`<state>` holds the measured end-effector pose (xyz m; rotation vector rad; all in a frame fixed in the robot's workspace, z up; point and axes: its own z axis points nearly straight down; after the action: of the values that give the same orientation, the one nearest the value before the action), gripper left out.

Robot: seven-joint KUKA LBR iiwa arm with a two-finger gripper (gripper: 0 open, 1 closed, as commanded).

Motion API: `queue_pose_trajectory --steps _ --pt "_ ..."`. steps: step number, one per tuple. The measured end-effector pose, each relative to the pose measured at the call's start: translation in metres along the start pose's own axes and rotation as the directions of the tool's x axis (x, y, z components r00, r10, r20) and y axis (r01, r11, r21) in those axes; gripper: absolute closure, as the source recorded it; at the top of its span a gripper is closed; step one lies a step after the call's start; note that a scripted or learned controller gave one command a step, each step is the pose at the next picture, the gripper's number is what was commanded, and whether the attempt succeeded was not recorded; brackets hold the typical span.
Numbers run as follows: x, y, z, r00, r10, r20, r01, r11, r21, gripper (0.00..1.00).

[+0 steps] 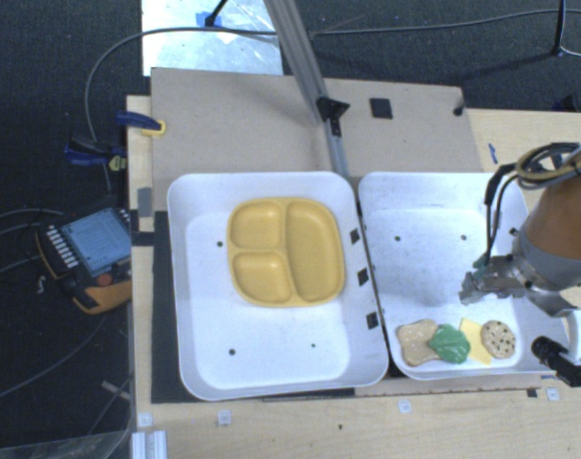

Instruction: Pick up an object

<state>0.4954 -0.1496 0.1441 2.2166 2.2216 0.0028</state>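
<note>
We cannot tell the gripper state; at its 6 o'clock the cookie, cheese and lettuce crowd together; we risk a slipping grasp.

We are seeing even, diffuse overhead light, with both white bins reading bright and slightly washed out while the dark floor is staying dim. A reflective sheet at the top is glaring pale blue-white, and the yellow tray is casting only a faint, soft shadow. We are noticing overall softness and grain, with fine detail smearing on the arm at the right.
</note>
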Motion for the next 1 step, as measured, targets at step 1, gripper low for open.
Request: queue_pose_trajectory --steps 1 --pt "-0.0031 0.0005 -0.064 1.0 -0.003 0.001 0.003 1.0 -0.005 1.0"
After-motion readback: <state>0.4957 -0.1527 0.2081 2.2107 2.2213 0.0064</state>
